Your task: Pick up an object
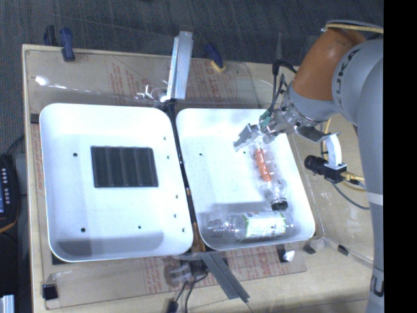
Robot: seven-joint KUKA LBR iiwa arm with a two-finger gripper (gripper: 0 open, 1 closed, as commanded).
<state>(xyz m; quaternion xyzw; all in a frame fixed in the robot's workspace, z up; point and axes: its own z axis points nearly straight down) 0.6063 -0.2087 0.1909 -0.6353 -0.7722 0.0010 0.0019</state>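
Note:
In the right bin (215, 175) a clear plastic bottle with an orange label (266, 169) lies lengthwise near the right wall, its black cap (279, 205) pointing to the front. A second clear bottle with a white and green label (251, 227) lies along the front wall. My gripper (251, 135) hangs low over the back right part of this bin, just above the far end of the orange-labelled bottle. Nothing shows as lifted by it.
The left bin (65, 207) holds a dark grey ribbed rectangular block (124, 167) near its middle. A metal bar (179, 64) stands at the back between the bins. Blue clamps (66, 41) grip the bench's far edge.

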